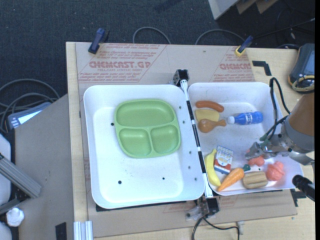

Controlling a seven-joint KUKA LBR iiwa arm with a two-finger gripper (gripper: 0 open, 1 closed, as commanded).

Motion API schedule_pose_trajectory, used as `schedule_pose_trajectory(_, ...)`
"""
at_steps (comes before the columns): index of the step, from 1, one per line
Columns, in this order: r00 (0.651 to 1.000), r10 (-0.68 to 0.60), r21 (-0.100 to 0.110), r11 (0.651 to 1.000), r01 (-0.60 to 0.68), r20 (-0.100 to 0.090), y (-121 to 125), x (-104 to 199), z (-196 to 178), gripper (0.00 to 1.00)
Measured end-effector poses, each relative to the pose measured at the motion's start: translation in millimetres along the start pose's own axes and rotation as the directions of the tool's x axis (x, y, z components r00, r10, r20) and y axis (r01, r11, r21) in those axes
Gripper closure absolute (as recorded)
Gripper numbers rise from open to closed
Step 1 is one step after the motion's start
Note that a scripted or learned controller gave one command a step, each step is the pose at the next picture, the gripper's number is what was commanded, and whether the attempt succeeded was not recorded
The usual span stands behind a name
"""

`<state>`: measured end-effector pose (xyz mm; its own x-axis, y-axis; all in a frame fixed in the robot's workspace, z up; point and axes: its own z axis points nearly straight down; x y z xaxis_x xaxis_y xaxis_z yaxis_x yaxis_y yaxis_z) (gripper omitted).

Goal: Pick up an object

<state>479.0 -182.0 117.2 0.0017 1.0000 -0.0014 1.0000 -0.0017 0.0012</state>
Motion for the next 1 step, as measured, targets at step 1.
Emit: schedule_pose_trajectory(1,1.0,-0.004,-0.001,1.0,0.004,-0.002,66.5,81.8,-86.1,1.0)
